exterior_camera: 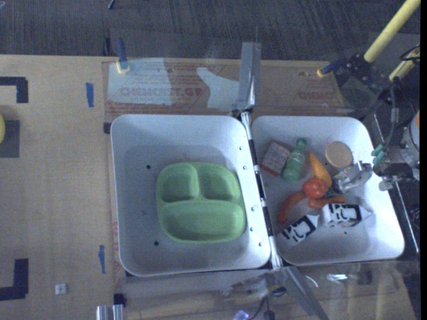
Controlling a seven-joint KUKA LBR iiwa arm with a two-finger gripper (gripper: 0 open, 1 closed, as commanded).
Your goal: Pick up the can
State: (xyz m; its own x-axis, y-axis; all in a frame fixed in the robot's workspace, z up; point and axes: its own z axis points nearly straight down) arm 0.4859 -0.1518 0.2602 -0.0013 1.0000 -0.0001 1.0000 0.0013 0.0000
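Seen from above at a slant: 2 shallow white bins side by side on a tan counter (53, 199). In the left bin (133, 139), 1 green divided tray (199, 202) with 3 compartments, lying flat near the middle.

In the right bin (380, 239), a loose cluster of things. Toward the far wall, a can (339, 155) standing upright, its round tan top facing the camera, near the bin's right side. Left of the can, a small green bottle (294, 160) lying tilted, and just beside that a small brown box (274, 157). Below the can, an orange piece (320, 167) touching a red tomato (314, 189), with a red-orange pepper (289, 205) stretching down-left. Near the front, 2 white cartons with black markings: 1 (299, 229) left, 1 (345, 213) right.

Gripper (353, 177) low over the right bin, reaching in from the right, just below and right of the can, apart from it. Cannot tell how far open; nothing visibly held between its tips.
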